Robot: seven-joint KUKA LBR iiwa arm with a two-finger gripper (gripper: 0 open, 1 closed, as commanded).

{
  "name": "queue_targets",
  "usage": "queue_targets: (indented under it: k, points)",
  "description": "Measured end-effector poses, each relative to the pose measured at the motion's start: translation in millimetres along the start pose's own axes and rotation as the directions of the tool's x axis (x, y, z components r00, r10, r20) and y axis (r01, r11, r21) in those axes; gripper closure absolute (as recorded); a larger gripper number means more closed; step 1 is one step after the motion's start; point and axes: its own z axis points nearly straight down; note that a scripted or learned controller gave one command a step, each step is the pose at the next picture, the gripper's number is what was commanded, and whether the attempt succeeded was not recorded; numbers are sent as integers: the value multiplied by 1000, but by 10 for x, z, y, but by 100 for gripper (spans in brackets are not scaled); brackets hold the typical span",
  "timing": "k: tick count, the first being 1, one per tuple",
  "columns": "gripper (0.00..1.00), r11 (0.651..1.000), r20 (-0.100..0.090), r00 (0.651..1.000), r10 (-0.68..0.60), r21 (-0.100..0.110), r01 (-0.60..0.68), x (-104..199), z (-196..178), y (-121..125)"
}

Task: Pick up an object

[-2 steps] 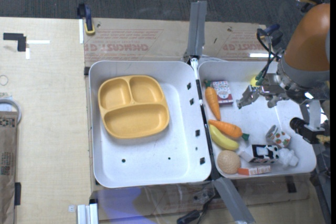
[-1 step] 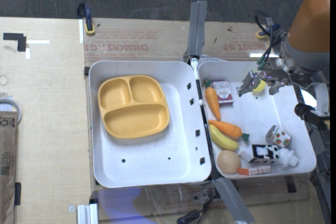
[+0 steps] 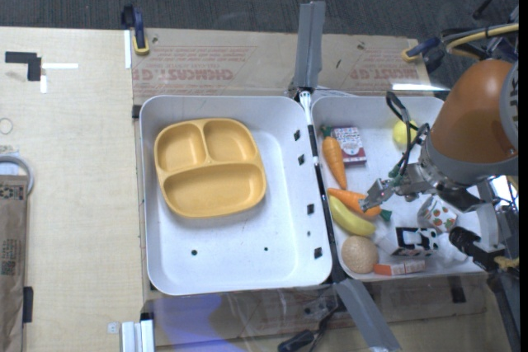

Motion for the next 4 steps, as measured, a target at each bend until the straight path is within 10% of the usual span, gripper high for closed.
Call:
queue_targets:
  k: [1,2,3,4]
  points:
    - [0,1000,0,1000,24,0,-24,-3,-166,-252]
    - [0,999,0,999,-42,0,42,-229,566,246]
    - [0,998,0,998,66,-2,-66,-577,366,-267]
    - [0,999,1,999,44,-2,-44,-77,342,451]
